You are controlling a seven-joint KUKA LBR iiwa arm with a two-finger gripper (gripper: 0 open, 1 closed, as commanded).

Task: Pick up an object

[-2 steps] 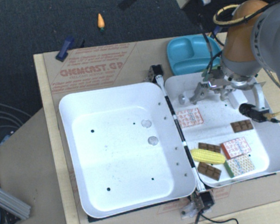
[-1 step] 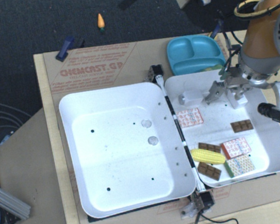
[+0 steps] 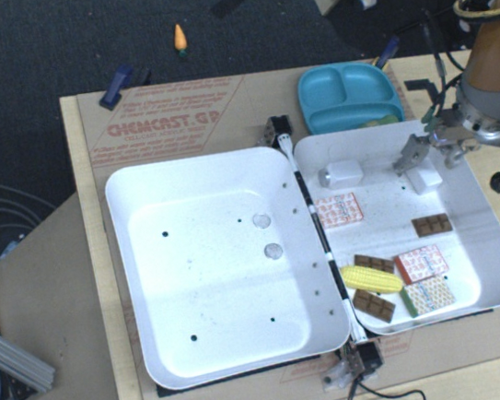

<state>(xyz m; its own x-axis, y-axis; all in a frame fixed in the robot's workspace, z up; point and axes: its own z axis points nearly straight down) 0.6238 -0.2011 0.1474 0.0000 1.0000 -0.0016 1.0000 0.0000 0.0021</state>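
Note:
The right bin (image 3: 490, 233) holds several small objects. A white block (image 3: 341, 173) lies near its back left, with a red-patterned card (image 3: 338, 210) in front of it. A brown chocolate bar (image 3: 432, 225) lies mid-right. Near the front are a yellow corn cob (image 3: 371, 278), two more chocolate pieces (image 3: 374, 263) (image 3: 373, 305), a red-printed card (image 3: 421, 263) and a green-printed card (image 3: 429, 294). My gripper (image 3: 417, 165) hangs over the back right part of this bin, apart from the objects, with the chocolate bar just in front of it.
The left bin (image 3: 138, 258) holds two small grey round pieces (image 3: 262, 221) (image 3: 274, 251). A blue divided tray (image 3: 348, 96) sits behind the right bin. The grey and orange arm (image 3: 492, 74) comes in at the upper right.

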